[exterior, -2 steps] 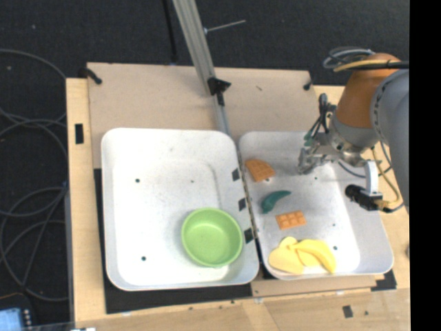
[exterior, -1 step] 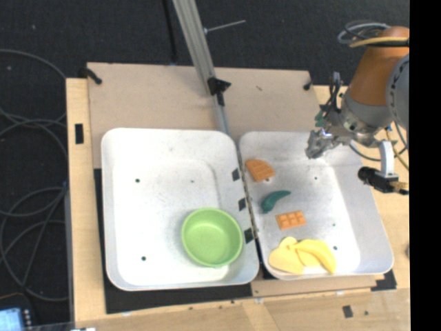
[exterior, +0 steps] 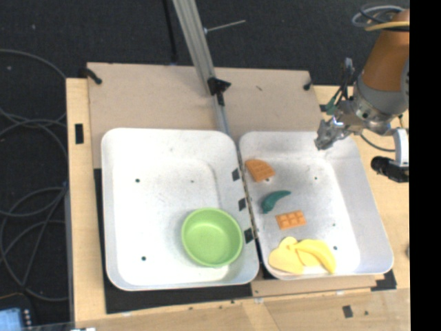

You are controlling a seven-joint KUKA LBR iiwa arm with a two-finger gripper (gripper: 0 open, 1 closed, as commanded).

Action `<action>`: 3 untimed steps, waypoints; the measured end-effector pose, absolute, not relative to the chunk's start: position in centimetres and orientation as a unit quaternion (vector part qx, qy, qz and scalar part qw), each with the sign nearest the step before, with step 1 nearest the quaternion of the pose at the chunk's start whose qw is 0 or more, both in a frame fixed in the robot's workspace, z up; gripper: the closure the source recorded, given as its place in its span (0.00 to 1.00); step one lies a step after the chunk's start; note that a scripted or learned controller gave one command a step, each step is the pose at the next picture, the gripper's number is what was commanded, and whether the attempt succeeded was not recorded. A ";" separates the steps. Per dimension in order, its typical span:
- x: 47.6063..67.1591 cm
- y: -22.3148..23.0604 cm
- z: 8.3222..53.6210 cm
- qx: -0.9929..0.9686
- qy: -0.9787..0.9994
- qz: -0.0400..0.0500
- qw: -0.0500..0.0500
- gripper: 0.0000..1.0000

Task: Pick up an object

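The right bin (exterior: 358, 205) holds an orange wedge-shaped piece (exterior: 259, 169) near its left wall, a dark teal curved piece (exterior: 274, 199), a small orange waffle-like block (exterior: 290, 220) and a yellow banana bunch (exterior: 303, 256) at the front. A green bowl (exterior: 211, 236) sits in the left bin (exterior: 138, 164) near its front right corner. My gripper (exterior: 325, 141) hangs over the right bin's far right corner, well away from all the objects. Nothing shows between its fingers.
A slanted metal post (exterior: 196, 40) rises behind the bins, ending near the gap between them. Cables (exterior: 34, 198) lie on the dark floor at the left. A tan board (exterior: 158, 95) lies under the bins.
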State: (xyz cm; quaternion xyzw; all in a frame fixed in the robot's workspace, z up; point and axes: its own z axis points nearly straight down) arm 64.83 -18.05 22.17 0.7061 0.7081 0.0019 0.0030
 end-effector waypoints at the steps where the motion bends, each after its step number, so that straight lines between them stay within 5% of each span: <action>1: 64.9 -18.2 27.6 0.706 0.709 0.002 0.003 1.00; 3: 63.3 -8.1 28.4 0.705 0.709 0.001 0.000 1.00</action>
